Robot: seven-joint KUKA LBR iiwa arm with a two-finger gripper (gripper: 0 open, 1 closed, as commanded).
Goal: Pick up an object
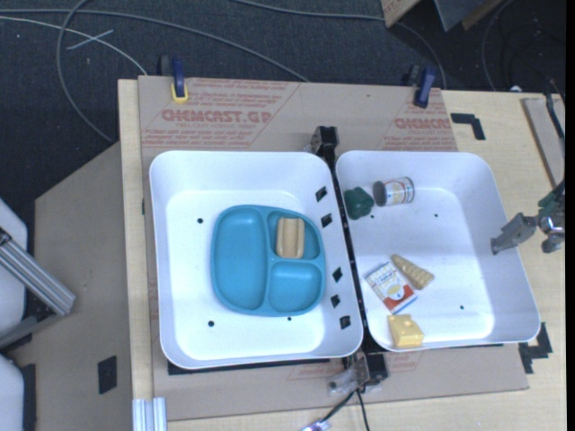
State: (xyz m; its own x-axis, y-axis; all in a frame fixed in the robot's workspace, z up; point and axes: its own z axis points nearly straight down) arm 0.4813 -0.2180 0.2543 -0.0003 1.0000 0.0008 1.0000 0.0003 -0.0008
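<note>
- Yellow block [406,331] sits at the front edge of the right bin [503,317], the item lowest in the camera view and so the closest to the lens.
- Just behind it lie a small red-and-white packet [388,285] and a tan cone-shaped piece [412,271], the two touching or nearly so, near the bin's middle.
- Toward the back-left corner of the same bin rest a dark green lump [359,202] and a small jar [394,191] tipped on its side, just beside each other.
- Left bin [171,241] carries a blue divided plate [260,260] with a tan bread-like piece [289,237] in its back-right compartment.
- Gripper [521,232] hovers at the right bin's right edge with nothing between its fingers; how far they are spread cannot be told from this angle.
- Judged as a target, the yellow block looks light, stiff and blunt-sided, best pinched across its opposing flat faces; the jar seems likely to roll, and the flat packet may be slippery and hard to get under.
</note>
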